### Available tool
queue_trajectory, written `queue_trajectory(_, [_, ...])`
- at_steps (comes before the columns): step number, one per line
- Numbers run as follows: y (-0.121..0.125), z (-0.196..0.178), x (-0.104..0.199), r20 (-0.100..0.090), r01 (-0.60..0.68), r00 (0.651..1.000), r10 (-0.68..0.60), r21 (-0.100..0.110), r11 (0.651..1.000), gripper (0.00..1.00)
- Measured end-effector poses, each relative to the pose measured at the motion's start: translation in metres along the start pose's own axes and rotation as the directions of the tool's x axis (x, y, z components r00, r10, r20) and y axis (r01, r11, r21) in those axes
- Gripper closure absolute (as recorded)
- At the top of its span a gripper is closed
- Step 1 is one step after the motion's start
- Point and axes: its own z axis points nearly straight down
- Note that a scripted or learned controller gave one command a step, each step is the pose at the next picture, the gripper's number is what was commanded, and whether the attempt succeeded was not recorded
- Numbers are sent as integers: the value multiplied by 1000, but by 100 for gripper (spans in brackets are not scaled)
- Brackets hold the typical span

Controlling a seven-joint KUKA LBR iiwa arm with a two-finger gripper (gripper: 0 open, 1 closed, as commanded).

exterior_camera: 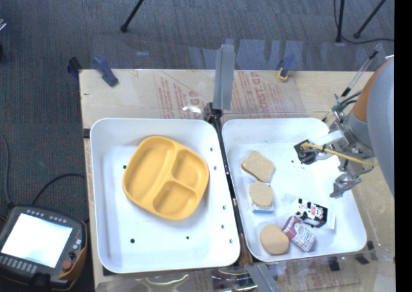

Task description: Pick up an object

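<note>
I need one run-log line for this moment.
gripper: over right bin, right side | plate: left bin | pink packet: right bin, near edge

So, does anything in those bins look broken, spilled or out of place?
Nothing spilled or broken. The yellow divided plate just sits skewed in the left bin, and the pink packet in the right bin looks crumpled.

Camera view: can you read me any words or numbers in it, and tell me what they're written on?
Nothing here can be read clearly.
Red print on the bench board, behind the bins: upside down and too blurred to read.
Black-and-white packet in the right bin: markings too small to read.
Pink packet beside it: print too small to read.
Pendant screen, lower left: glowing white, no text visible.
</note>
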Motion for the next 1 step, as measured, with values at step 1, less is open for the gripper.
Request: queue_trajectory(1, [35, 6, 71, 3, 3, 1000, -3, 1, 1000, 0])
